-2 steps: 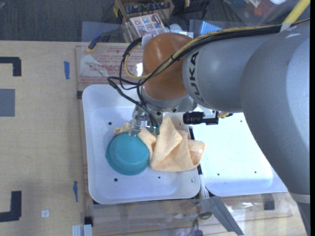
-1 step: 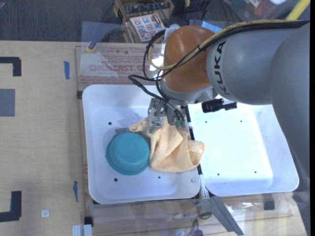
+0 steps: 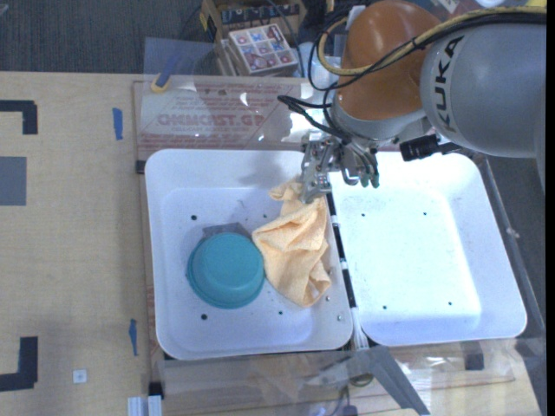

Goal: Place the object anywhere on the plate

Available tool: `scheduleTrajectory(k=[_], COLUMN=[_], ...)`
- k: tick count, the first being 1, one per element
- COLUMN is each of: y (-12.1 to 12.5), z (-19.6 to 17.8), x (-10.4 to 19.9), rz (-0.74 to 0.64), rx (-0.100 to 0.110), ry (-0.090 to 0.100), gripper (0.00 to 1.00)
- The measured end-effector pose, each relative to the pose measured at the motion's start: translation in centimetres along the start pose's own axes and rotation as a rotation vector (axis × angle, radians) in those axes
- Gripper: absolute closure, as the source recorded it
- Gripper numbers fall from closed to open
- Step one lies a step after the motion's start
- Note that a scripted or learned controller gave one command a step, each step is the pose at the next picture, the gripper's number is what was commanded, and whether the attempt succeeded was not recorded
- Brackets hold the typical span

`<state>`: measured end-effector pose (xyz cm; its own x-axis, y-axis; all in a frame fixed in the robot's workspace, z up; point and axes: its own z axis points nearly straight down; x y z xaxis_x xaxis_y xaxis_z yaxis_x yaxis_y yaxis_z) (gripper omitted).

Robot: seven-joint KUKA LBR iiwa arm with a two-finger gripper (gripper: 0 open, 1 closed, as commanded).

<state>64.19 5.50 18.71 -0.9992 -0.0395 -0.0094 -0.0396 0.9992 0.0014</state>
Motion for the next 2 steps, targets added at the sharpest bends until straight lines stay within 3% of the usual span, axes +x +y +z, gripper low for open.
scheduleTrajectory(k=[1,2], y=[8.3,10.2], z=[3.7,5.5], x=[0.9,2.5], rz=[-0.273,-0.432], rx=[-0.002,0.005], ry=[0.005,-0.019], gripper=[1.0,1.0])
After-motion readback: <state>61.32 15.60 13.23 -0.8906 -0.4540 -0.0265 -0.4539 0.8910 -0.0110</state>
